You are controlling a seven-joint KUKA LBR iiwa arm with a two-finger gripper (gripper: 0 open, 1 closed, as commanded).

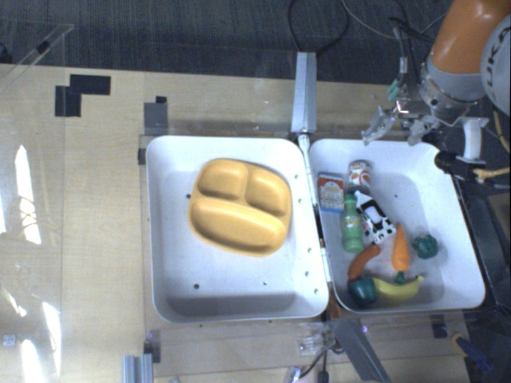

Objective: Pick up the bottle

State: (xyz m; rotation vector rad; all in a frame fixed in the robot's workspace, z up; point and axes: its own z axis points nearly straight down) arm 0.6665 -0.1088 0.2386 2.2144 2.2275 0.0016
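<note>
The bottle [351, 224] is small and green with a pale cap. It lies in the right bin [455, 214], left of centre, its cap pointing toward the far side. My gripper [396, 132] hangs over that bin's far rim, well up and to the right of the bottle. Its two fingers are spread apart and open, with nothing between them. The orange band of the arm [467, 14] is at the top right.
Around the bottle lie a red-and-white carton [330, 191], a small can [359, 171], a black-and-white cow toy [374, 219], a carrot [400, 251], a red chili [365, 259] and a banana [398, 287]. The left bin [172, 286] holds a yellow bread-like lump [239, 206].
</note>
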